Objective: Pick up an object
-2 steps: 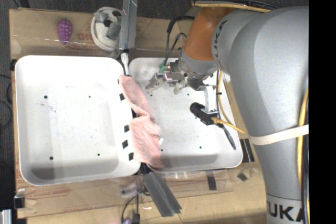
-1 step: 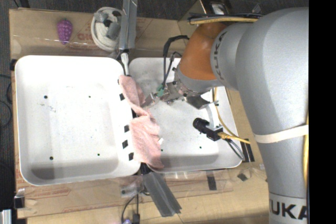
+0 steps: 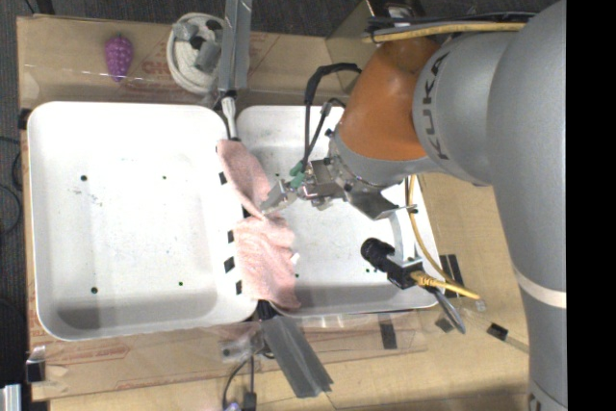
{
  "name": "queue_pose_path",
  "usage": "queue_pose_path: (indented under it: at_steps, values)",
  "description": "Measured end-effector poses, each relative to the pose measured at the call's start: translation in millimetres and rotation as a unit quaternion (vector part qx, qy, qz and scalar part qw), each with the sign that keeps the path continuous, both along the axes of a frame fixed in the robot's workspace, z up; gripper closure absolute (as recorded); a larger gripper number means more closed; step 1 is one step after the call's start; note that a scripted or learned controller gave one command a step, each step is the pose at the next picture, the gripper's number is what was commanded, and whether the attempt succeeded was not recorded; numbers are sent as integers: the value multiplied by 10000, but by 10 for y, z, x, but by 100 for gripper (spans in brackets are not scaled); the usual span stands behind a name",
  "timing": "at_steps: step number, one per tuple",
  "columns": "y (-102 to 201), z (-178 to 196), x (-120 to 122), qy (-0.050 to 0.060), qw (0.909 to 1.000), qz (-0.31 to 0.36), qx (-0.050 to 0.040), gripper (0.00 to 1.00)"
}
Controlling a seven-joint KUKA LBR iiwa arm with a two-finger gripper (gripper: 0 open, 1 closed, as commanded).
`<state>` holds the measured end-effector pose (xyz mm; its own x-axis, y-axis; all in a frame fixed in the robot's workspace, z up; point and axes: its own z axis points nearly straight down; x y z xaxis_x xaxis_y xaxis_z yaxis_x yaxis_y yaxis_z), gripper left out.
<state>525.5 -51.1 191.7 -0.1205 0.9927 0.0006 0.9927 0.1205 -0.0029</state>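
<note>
A grey arm's gripper [image 3: 279, 197] sits at frame centre, touching a pink cloth [image 3: 258, 236] draped over the bins' shared wall. Whether its jaws grip it, I cannot tell; the lift appears not yet done.

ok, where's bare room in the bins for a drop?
The left bin floor is open, bordered by its walls and the pink cloth draped over the divider. The right bin is crowded: the arm and end effector sit by the cloth.

"KUKA" — on the arm [image 3: 452, 111].
</note>
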Motion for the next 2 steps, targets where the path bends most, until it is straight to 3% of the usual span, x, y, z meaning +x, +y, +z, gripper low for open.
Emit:
queue_pose_path:
  at_steps: [1, 2]
  values:
    - [-561, -1010, 182, 2, 9998, 179, 0, 0]
    - [-467, -994, 479, -16, 9878, 1557, -1, 0]
